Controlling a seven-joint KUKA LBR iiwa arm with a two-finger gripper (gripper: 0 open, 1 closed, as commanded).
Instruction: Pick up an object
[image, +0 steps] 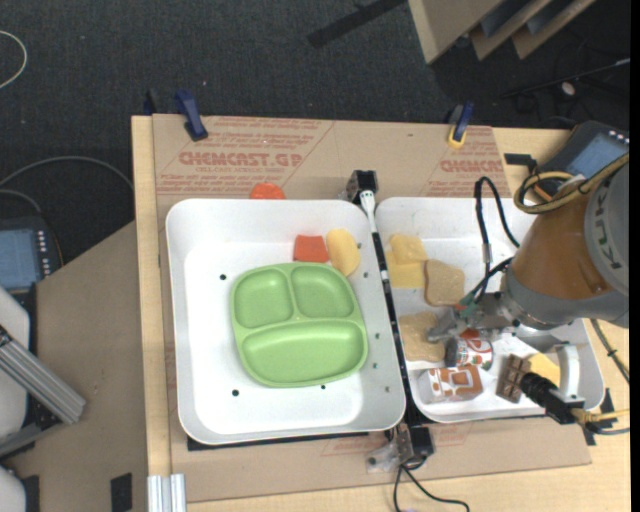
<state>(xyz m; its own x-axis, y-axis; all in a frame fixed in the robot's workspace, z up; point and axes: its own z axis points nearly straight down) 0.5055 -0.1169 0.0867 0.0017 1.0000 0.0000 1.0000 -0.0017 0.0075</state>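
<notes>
Nearest us, in the right bin (590, 375), we see a red-and-white packet (455, 381) lying flat by the front wall, with a brown bar (514, 377) and a yellow piece (543, 366) just to its right. Just behind the packet the tool (462, 335) is down among the items, close over a second red-and-white packet (478, 348); whether it is clenched or released we cannot tell, and we see nothing clearly between its tips. The arm (565, 265), grey with its orange band, comes in from the right over the bin's edge.

In the left bin (190, 330) a green divided plate (298, 323) lies flat in the middle, three compartments facing up.

Farther back in the right bin a tan bread slice (443, 283) overlaps a pale yellow block (405, 261). At the back of the left bin an orange-red block (311, 248) sits touching a yellow oval piece (343, 251), both just behind the plate.

On the tabletop (240, 155) beyond the bins, a small orange thing (266, 191) lies by the left bin's rear rim, and a blue clamp (190, 115) grips the far edge.
</notes>
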